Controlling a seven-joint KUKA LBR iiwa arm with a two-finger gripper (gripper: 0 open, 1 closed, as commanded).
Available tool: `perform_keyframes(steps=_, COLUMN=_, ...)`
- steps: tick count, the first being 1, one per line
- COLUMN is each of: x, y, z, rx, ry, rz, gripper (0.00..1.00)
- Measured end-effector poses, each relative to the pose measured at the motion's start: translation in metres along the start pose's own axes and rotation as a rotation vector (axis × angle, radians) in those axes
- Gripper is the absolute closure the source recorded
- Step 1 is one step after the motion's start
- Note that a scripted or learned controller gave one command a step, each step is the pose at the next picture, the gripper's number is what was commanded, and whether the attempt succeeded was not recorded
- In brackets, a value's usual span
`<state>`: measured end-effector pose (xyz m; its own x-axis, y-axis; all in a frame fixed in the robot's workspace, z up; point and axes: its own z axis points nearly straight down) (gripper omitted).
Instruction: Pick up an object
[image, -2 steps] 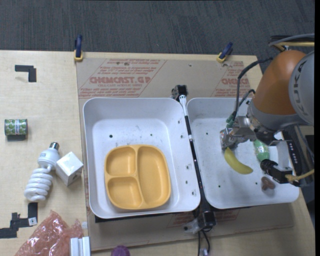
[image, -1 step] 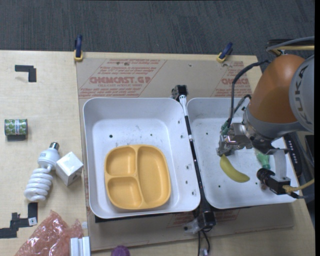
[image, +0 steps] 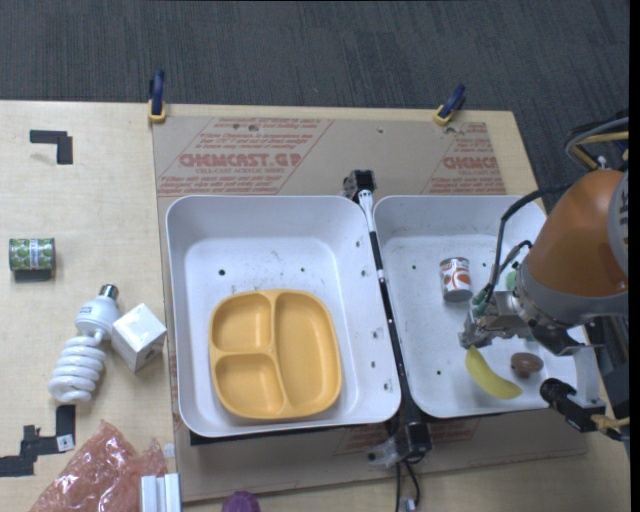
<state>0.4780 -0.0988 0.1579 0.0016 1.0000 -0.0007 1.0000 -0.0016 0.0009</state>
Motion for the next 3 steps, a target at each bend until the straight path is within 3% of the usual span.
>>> perform_keyframes(steps=1, x=0.000, y=0.000, z=0.000, rx=0.001, ry=0.000, rz=0.000, gripper=0.00)
perform_keyframes(steps=2, x=-0.019, y=0.072, z=0.066, rx=0.000, ry=0.000, rz=-0.004, gripper=0.00)
perform_keyframes(steps=3, x=-0.019, y=0.073, z=0.055, rx=-0.002, ry=-0.001, rz=-0.005, gripper=1.00)
